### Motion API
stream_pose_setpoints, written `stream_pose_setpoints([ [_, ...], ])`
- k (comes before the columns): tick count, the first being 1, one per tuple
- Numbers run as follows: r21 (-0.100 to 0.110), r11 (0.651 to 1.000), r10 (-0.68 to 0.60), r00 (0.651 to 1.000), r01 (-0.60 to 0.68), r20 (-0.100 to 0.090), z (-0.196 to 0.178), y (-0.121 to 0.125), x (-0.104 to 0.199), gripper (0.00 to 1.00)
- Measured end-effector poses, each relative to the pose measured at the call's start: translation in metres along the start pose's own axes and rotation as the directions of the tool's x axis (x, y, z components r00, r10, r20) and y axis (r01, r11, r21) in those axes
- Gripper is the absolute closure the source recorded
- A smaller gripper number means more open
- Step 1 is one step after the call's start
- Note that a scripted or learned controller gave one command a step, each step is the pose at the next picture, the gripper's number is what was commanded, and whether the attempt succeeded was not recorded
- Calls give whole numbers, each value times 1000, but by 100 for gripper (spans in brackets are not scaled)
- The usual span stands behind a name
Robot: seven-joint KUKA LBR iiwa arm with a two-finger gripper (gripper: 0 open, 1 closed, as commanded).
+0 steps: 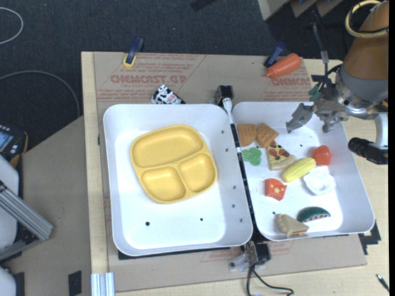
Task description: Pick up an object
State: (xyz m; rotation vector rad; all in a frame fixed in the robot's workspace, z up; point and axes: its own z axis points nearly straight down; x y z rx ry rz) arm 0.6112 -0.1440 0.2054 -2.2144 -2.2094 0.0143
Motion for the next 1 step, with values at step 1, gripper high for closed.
stream_pose_setpoints([
  [1, -15, 1000, -3, 1000, 3, 2, -9, 3, 0, 0],
])
